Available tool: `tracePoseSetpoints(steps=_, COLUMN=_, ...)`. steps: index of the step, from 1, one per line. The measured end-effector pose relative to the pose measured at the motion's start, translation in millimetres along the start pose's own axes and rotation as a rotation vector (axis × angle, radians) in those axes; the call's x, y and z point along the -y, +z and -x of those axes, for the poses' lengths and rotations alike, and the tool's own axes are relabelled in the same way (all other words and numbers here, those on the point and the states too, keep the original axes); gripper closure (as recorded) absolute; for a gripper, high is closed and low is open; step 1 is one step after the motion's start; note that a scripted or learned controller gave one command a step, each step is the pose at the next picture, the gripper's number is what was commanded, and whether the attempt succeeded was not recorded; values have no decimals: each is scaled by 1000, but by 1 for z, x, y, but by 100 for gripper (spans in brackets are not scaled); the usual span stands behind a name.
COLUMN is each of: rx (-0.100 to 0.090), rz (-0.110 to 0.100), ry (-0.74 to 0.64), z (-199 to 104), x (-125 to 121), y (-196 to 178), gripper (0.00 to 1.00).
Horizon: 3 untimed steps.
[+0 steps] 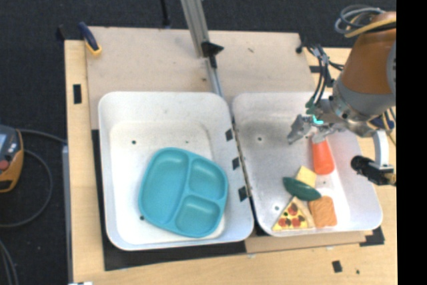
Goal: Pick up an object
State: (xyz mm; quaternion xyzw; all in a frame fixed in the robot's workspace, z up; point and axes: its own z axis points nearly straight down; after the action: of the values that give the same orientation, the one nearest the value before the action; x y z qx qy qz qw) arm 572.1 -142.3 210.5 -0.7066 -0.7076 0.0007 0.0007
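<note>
Orange cylinder [323,157] in right bin [267,123], just below jaws [308,127]; jaws spread, holding nothing.

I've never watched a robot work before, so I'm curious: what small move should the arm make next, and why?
Probably a short drop down and toward the near side, onto the orange carrot-like toy. The hand hangs just above that toy's far end in the right bin, with nothing visibly gripped. The toy lies a little apart from the cluster of other toy foods, so it looks the easiest to grab.

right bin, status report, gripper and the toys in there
Gripper low over right bin, nothing between fingers. Orange carrot just beside it, ungrasped. Yellow piece, green piece, pizza slice clustered near front.
</note>
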Motion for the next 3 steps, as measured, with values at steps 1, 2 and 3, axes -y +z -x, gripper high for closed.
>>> tracePoseSetpoints(steps=1, rx=0, rz=3, ry=0, z=0, x=-1, y=-1, gripper=0)
tracePoseSetpoints(steps=2, rx=1, rz=0, ry=1, z=0, x=1, y=41, gripper=0)
tracePoseSetpoints(steps=3, rx=1, rz=-1, ry=3, z=0, x=-8, y=89, gripper=0)
